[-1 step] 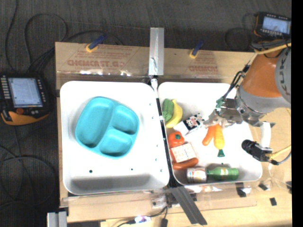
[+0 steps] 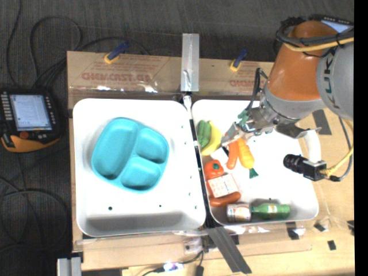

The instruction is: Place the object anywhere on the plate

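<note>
The big grey and orange arm (image 2: 310,68) runs off the right side and top corner, so most of it is cut off. It covers the top right corner of the right bin (image 2: 305,209). The hand (image 2: 244,125) is small and blurry, and its tips blend into the toys, so they are too hard to make out. Just below the hand, the carrot (image 2: 232,154) and the yellow toy (image 2: 247,156) overlap. The words on the box (image 2: 221,184) are too tiny to read.
</note>
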Robot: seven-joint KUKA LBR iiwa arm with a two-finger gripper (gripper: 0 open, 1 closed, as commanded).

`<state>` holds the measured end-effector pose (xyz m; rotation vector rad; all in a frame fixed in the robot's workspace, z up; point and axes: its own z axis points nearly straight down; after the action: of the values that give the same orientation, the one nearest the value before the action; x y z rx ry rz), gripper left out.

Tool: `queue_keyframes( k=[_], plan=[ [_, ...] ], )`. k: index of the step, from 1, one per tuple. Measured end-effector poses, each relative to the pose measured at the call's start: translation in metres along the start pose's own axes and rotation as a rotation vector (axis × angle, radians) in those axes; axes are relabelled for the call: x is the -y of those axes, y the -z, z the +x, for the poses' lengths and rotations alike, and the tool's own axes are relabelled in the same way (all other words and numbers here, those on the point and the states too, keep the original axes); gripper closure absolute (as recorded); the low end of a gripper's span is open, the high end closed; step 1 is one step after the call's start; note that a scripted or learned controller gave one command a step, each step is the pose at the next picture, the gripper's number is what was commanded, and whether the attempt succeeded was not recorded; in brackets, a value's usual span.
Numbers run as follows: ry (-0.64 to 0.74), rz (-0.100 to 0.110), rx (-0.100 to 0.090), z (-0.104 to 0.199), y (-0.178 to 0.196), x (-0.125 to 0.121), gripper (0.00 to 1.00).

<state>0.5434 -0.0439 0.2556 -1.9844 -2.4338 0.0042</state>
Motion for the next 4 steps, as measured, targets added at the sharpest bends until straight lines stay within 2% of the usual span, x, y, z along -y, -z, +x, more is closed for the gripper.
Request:
queue_keyframes(
  k=[1,2,3,4],
  plan=[
    [-0.021,0.002,0.000,-0.005,-0.074,-0.004,1.00],
    [0.090,-0.001,-0.001,-0.020,-0.005,0.004,1.00],
    [-0.247,0.001,0.004,-0.084,0.010,-0.027,1.00],
    [-0.461,0.003,0.001,-0.002,-0.074,-0.026,1.00]
  ],
)
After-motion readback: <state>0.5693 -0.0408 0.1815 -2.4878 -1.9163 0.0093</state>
